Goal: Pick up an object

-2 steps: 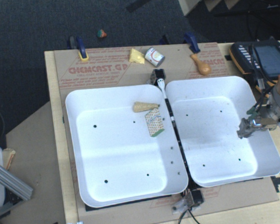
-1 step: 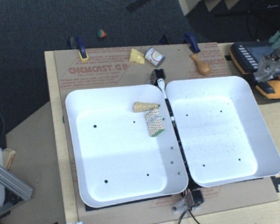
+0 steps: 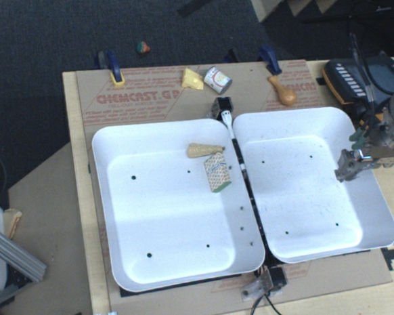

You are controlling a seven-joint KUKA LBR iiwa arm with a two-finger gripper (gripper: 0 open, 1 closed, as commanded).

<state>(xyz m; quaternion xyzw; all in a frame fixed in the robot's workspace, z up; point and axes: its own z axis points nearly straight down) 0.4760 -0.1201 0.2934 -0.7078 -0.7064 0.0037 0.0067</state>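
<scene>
Currently the gripper [image 3: 346, 165] hangs at the right edge of the right bin [image 3: 312, 236], low over its rim, and I cannot tell from this slanted view whether the jaws are apart or together; nothing shows between them. Both candidate objects lie in the left bin [image 3: 164, 258], well apart from the gripper: a tan cone-like piece [image 3: 203, 149] near the upper middle, and a small patterned packet [image 3: 217, 171] just below it, touching or almost touching it. They sit close to the divide between the bins, likely because the floor slopes things toward that side. On the worktop [image 3: 144, 89] behind the bins rest a yellow wedge [image 3: 192, 80], a small white carton [image 3: 217, 80] and a wooden pear-shaped thing [image 3: 283, 92], all outside reach of a bin pick. Judging by this, the pick is not yet begun: the arm must cross the right bin to reach either object, and the pair's closeness could spoil a clean grasp.
</scene>
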